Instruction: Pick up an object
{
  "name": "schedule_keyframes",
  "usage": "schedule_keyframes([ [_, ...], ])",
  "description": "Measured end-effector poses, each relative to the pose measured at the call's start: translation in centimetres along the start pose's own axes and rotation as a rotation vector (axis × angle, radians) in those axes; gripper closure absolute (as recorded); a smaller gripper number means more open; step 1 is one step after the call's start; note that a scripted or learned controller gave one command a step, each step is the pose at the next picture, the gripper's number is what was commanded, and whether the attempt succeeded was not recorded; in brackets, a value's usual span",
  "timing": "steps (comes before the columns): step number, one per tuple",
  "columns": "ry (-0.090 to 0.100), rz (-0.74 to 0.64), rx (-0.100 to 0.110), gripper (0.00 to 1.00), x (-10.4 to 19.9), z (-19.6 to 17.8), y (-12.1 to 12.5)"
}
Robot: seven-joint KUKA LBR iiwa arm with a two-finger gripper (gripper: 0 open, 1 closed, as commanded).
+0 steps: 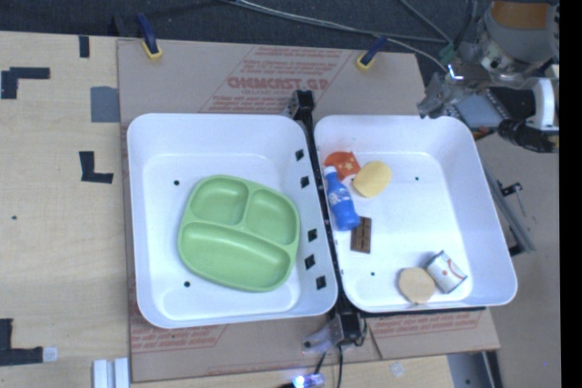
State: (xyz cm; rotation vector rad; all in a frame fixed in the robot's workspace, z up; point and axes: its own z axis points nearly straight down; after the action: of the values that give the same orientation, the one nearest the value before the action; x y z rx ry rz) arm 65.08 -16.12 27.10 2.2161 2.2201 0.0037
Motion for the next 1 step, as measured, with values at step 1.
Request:
schedule_keyframes([
  [1, 0.002, -0.003, 0.006, 1.00, 4.64, -0.15, -0.77],
])
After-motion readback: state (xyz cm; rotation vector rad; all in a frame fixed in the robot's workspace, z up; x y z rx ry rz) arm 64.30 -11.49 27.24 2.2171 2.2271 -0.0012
